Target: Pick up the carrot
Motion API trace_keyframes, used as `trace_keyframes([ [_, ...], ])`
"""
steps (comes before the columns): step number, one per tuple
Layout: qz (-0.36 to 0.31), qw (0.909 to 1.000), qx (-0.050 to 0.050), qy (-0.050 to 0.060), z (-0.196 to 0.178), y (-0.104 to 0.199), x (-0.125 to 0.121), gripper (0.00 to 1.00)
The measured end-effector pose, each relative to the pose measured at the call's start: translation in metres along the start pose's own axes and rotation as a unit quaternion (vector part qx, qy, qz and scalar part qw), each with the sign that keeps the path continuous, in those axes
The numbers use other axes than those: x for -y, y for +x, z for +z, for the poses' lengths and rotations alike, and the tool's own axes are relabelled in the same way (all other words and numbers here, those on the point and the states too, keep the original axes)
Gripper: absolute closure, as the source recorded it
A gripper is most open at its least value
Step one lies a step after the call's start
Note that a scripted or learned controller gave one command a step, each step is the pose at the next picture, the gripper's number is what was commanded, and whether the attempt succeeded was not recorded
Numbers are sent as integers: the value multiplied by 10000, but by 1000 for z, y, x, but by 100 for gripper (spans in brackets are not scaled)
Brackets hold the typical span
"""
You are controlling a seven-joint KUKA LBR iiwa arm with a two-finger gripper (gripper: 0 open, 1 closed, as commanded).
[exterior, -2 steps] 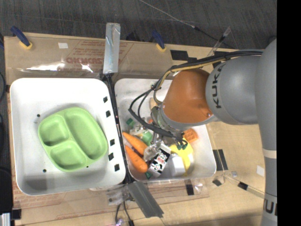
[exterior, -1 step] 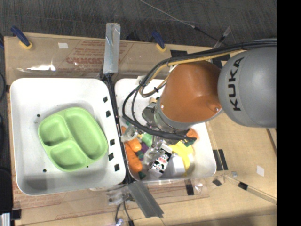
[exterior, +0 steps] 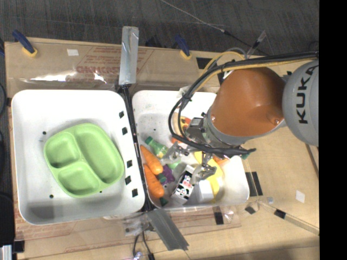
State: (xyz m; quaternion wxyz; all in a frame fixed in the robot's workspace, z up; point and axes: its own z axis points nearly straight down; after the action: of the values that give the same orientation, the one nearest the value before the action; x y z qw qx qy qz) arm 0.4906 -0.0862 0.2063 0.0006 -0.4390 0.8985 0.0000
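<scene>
Two orange carrot-shaped pieces lie along the left wall of the right bin (exterior: 142,108): one carrot (exterior: 151,159) and another orange piece (exterior: 154,184) just below it. My gripper (exterior: 191,161) hangs over the middle of that bin, to the right of the carrot and apart from it. Its metal fingers (exterior: 175,151) stand spread and open, with nothing clearly held between them. The orange wrist band covers the bin's upper right part.
The right bin also holds a small green item (exterior: 156,145), a purple piece (exterior: 169,173), a black-and-white box (exterior: 185,184), a white block (exterior: 201,192) and a yellow item (exterior: 217,183). In the left bin (exterior: 27,107) sits a green divided plate (exterior: 84,158).
</scene>
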Motion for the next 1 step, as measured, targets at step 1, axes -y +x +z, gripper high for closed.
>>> trace_keyframes([
  [1, 1601, 9871, -5, -11, 57, 40, 66, 0],
])
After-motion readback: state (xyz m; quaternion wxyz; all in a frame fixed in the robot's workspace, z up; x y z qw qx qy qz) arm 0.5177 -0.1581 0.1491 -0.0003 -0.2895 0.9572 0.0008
